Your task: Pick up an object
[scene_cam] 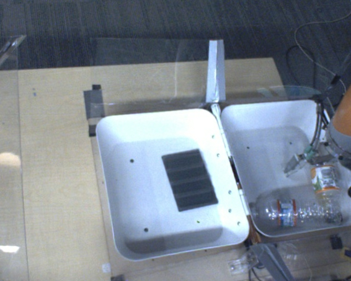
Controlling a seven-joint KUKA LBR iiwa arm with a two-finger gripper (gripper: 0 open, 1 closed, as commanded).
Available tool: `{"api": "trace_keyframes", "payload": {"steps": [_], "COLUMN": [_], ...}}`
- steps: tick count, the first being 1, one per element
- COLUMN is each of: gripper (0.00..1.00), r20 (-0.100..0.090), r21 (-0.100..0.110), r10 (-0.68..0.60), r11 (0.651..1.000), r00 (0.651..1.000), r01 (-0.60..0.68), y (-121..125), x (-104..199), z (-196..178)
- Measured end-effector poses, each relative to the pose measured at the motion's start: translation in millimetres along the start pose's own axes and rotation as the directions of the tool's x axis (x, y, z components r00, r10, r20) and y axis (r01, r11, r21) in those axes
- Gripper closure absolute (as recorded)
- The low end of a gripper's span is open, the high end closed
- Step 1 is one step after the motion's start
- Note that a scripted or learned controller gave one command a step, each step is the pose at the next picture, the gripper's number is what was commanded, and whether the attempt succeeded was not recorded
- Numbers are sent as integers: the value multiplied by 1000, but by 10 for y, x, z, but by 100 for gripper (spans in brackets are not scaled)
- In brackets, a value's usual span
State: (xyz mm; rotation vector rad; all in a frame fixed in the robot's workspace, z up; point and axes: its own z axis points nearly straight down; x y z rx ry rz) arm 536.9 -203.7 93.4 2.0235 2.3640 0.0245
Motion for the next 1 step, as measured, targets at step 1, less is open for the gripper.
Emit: {"api": "trace_keyframes", "payload": {"steps": [1], "gripper": [0], "r20": [0], "r21": [0], "r10": [0], "r11": [1000], "r00": [1000], "r01": [0], "y": [0], "x": [0], "z": [1]}}
